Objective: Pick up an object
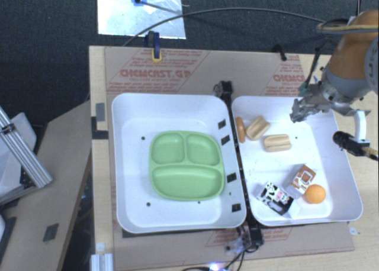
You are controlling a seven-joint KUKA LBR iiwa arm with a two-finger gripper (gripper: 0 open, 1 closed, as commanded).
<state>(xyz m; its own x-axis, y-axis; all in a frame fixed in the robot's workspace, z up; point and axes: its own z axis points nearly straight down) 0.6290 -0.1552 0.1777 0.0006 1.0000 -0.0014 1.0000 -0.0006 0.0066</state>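
Black-and-white cow-print carton (275, 196), orange ball (315, 194), gripper (300, 112) above right bin (346, 172)

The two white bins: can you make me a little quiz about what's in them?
1. True or false: the green tray lies in the left bin.
2. Which thing lies nearest the orange ball? A) the small carton B) the sausage C) the green tray
3. Fill in: the gripper hangs over the ____ bin.

Key
1. True.
2. A. The carton touches the ball, near the black and white box.
3. Right; two bread rolls lie just to its left in the picture.
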